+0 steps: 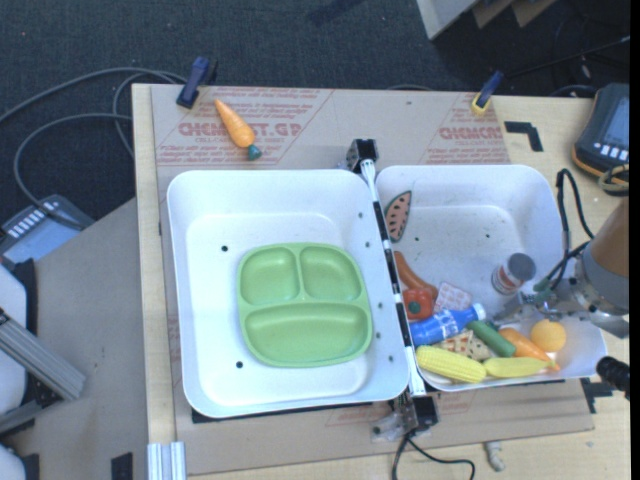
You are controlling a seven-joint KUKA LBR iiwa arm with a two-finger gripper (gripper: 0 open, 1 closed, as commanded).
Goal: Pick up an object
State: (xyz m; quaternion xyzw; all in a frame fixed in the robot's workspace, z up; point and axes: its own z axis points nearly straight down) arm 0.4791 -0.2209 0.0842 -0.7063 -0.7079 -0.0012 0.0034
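Claw low at the right bin's right wall, I cannot tell its state, orange ball just below it, grey can just left, toy corn and blue bottle farther left, green tray in left bin.
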